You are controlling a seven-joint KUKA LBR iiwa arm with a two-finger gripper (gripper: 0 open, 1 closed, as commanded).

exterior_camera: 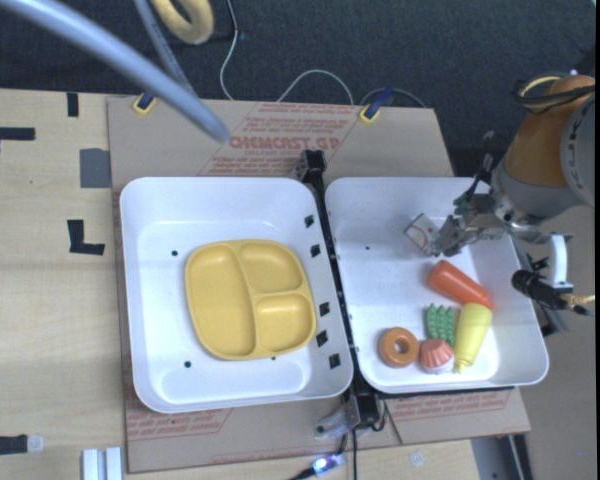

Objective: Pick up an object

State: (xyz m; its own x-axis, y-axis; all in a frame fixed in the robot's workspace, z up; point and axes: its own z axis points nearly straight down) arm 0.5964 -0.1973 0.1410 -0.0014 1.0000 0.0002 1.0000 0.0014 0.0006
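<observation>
Left bin (150, 218) holds a yellow tray (248, 298); right bin (380, 203) holds toy food (442, 323).

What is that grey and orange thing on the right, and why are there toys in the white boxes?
That is a robot arm, seen by one camera looking down from above. At its tip is a gripper, now low in the right bin, just above the toys. That bin holds an orange carrot, a yellow corn, a green toy, a donut and a pink cupcake. The left bin holds a yellow divided plate. The arm should pick something up; I can't see it holding anything.
</observation>
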